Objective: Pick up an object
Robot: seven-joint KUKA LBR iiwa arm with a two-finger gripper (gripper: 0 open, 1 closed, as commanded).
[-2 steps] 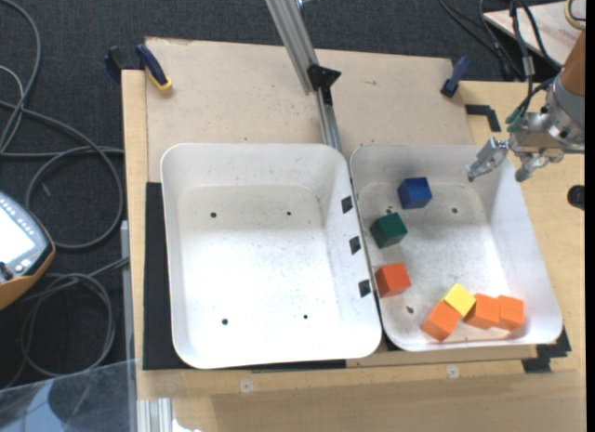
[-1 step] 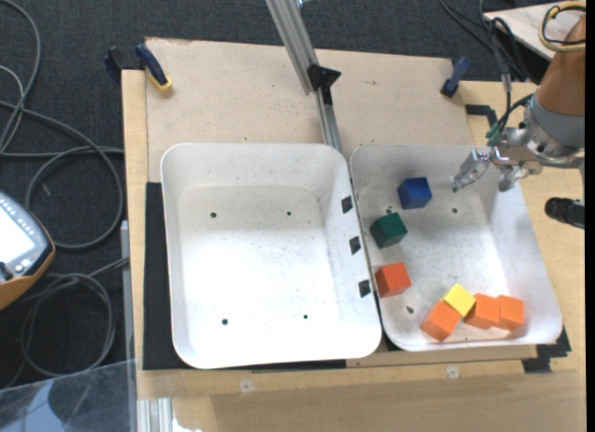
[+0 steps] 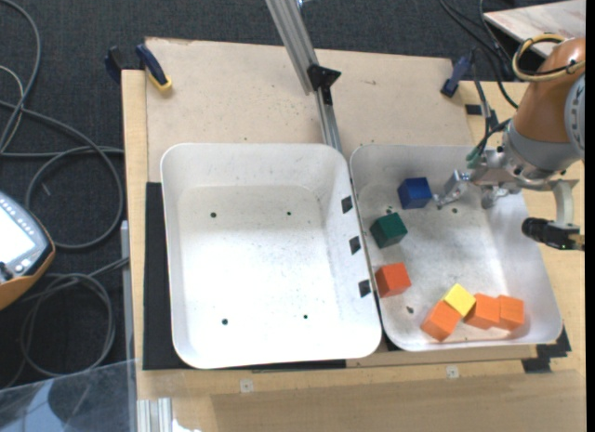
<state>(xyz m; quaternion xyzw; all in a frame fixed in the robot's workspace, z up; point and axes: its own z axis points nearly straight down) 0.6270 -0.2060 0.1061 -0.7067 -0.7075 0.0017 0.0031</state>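
orange blocks (image 3: 474,314) nearest; hand (image 3: 469,189) beside blue cube (image 3: 415,192), fingers apart, nothing between

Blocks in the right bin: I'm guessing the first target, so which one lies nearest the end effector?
The blue block, just left of the end effector. The green block and the orange and yellow ones lie farther toward the bin's near side.

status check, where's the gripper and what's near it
Gripper low over the right bin, nothing seen between its fingers. Blue cube just to its left, green cube beyond. Nothing blocking the blue cube.
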